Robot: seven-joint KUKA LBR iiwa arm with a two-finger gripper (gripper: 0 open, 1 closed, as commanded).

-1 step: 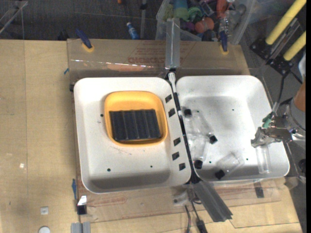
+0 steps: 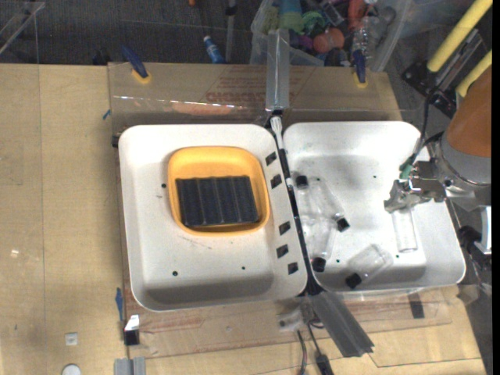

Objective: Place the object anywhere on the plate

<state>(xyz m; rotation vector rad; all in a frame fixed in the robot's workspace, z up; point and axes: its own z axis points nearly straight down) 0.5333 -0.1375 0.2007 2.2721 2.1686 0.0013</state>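
The end effector (image 2: 404,196) is hovering at the right bin's (image 2: 367,135) right side, and I cannot tell its state. Clear objects (image 2: 405,231) are lying just below it, well apart from the plate (image 2: 215,159) in the left bin (image 2: 148,209). It should be descending squarely over one piece, closing firmly, since clear plastic probably slips.
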